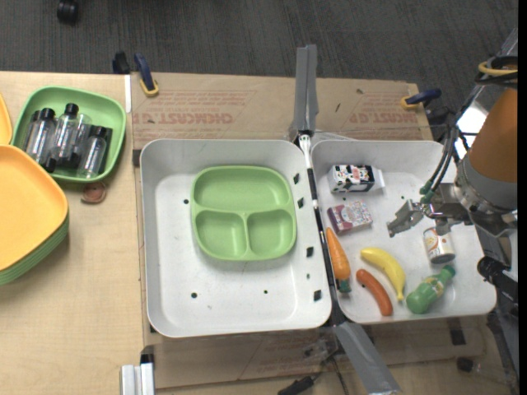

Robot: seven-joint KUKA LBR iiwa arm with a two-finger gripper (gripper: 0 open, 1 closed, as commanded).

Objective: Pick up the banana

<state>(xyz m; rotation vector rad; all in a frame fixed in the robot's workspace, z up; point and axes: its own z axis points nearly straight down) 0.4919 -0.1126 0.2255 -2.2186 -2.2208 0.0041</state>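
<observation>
The banana (385, 267) lies in the right bin (395, 156) — beside the hot dog (375, 291). The end effector (406, 218) hangs open, empty, up and right of it — it should drop straight over the banana's middle.

A robotics lab. White bins (156, 220) sit on cardboard (222, 113) clamped to a wooden desk (66, 319). Grey carpet (247, 15) and office-chair casters (67, 9) lie at the far side.

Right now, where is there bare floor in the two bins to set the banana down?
Left bin: open strips all round the green tray, widest along the near wall. Right bin is crowded: banana, carrot, sausage, bottle cluster near; only the far right corner is bare.
</observation>
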